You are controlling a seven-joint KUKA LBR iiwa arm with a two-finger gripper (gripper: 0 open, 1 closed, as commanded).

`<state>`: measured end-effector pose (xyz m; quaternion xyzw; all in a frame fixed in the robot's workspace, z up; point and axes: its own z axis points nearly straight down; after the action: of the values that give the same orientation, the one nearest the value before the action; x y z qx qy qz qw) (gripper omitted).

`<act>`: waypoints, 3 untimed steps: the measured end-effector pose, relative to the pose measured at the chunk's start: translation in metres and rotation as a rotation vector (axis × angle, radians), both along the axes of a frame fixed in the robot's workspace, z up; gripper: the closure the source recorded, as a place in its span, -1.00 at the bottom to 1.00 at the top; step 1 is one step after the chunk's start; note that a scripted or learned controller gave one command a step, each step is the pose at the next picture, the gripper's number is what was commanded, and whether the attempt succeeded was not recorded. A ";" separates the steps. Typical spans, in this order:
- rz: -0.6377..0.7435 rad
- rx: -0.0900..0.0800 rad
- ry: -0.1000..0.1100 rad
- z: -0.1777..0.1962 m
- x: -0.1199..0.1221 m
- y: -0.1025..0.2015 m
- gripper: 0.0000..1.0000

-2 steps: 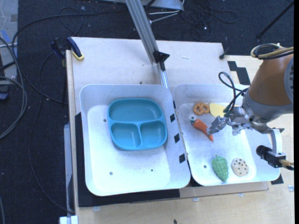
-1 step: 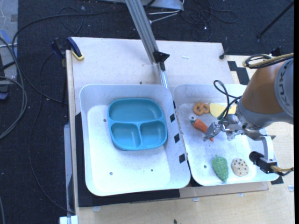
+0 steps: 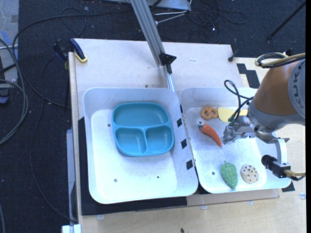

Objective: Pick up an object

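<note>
The right bin (image 3: 214,178) holds a brown pretzel (image 3: 209,112), a pale yellow piece (image 3: 225,114), an orange carrot (image 3: 211,134), a green leafy vegetable (image 3: 229,174) and a speckled cookie (image 3: 249,174). My gripper (image 3: 230,134) hangs low over the middle of this bin, just right of the carrot's lower end and below the yellow piece. Nothing shows between its fingers. The grey and orange arm (image 3: 279,93) comes in from the right and covers the bin's right side.
A blue three-compartment tray (image 3: 144,129) lies in the left bin (image 3: 97,178). A slanted metal rod (image 3: 150,28) runs from the top down to the gap between the bins. Black cables lie on the dark floor around the bench.
</note>
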<state>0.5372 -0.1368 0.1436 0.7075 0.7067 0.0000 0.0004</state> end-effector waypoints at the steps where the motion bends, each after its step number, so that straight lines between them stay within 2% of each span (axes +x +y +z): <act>1: 0.004 0.000 -0.003 0.054 0.000 0.010 1.00; 2: 0.004 -0.001 -0.004 0.106 0.001 0.010 1.00; 3: 0.007 0.002 0.001 0.113 -0.005 0.064 1.00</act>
<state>0.5324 -0.0726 0.2562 0.7049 0.7093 0.0004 -0.0004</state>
